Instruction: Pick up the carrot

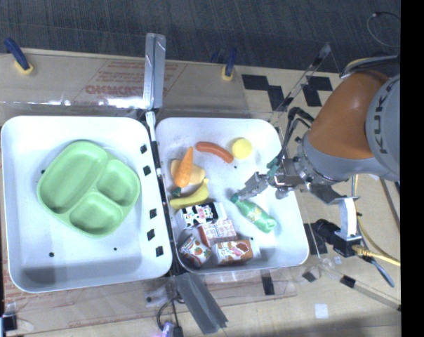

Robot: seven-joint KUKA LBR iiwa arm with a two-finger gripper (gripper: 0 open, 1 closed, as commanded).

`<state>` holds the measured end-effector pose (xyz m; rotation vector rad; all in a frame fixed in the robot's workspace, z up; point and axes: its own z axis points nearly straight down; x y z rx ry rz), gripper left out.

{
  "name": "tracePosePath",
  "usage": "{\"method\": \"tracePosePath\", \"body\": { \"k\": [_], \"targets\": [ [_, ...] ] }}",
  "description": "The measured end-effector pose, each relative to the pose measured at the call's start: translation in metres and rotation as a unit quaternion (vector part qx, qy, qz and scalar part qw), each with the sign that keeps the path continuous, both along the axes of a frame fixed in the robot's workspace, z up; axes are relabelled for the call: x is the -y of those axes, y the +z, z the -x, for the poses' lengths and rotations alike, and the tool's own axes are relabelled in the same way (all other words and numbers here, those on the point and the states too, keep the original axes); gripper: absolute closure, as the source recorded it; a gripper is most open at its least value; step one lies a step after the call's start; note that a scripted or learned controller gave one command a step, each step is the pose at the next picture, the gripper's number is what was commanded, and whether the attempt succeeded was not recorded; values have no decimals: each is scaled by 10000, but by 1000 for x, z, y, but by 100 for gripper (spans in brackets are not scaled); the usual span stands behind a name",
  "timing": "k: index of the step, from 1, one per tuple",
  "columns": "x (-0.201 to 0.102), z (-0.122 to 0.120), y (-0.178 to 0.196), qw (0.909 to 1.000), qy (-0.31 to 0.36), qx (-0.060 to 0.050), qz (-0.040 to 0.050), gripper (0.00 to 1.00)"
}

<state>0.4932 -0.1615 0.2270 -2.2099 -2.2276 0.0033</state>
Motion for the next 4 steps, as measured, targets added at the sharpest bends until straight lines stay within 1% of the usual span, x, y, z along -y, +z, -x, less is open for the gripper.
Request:
{"method": "tracePosePath", "body": {
  "k": [1, 2, 3, 4],
  "targets": [
    [-43, -60, -68, 10000, -15, -3, 6, 0],
    [-59, -125, -121, 9988, 474, 85, 7, 0],
    [-62, -118, -124, 9988, -477, 86, 2, 0],
    [-70, -131, -123, 9976, 677, 123, 13, 0]
  ]
}}
